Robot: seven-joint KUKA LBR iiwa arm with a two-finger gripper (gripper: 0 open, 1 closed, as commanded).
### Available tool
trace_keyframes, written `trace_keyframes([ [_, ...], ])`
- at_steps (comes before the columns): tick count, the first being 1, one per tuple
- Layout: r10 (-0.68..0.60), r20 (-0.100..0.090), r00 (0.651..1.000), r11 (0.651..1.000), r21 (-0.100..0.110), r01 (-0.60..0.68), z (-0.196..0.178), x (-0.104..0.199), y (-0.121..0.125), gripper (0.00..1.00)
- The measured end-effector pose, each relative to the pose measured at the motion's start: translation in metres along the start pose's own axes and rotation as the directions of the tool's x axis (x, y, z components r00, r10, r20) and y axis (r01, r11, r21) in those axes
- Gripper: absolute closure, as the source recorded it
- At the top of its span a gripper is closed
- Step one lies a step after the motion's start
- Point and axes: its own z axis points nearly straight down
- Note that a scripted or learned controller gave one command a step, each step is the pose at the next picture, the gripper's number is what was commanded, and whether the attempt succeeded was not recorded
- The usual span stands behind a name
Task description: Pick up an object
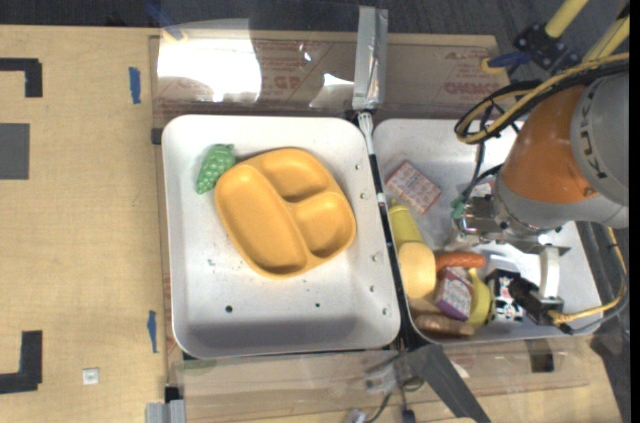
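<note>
Hovering over the right bin (440,139), the gripper (482,236) (couldn't tell if spread or closed) sat above an orange toy (460,260) wedged against a purple packet (455,293) and banana (482,304), so I figured it might've nudged neighbours and slipped off.
</note>
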Motion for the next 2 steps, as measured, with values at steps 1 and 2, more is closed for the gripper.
trace_keyframes([
  [1,0.06,-0.002,0.998,0.998,0.001,-0.06,-0.23,0.068,-0.025,1.0],
  [2,-0.085,0.002,0.996,0.996,0.006,0.085,-0.248,0.017,-0.045,1.0],
])
